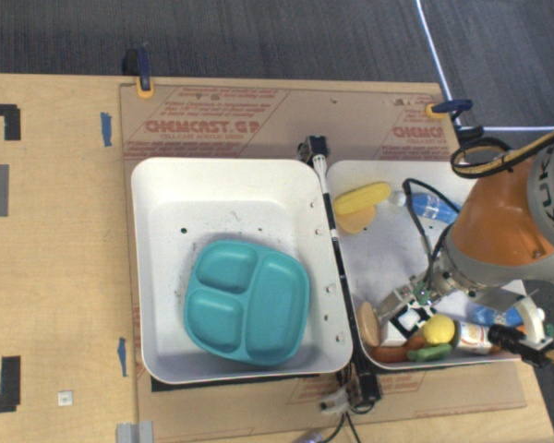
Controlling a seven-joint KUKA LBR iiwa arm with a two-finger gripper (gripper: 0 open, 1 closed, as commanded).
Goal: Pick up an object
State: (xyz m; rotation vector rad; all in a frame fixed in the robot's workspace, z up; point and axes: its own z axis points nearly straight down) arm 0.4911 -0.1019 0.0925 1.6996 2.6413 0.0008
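The right bin [388, 247] holds a yellow banana-like toy [360, 198] at its back left and a blue and white bottle [431, 207] beside it. Along its front wall lie a yellow lemon [438, 330], a red sausage-like piece [392, 352], a tan oval piece [367, 324] and a small bottle [475, 338]. My gripper [414, 305] hangs low over this front cluster, just above and left of the lemon, under the orange band [499, 220]. The wrist hides what lies directly below it.
A teal divided plate [247, 300] lies in the front half of the left bin [166, 210]. A ridge with a black clamp [312, 148] separates the bins. Cables [485, 150] loop at the arm's back.
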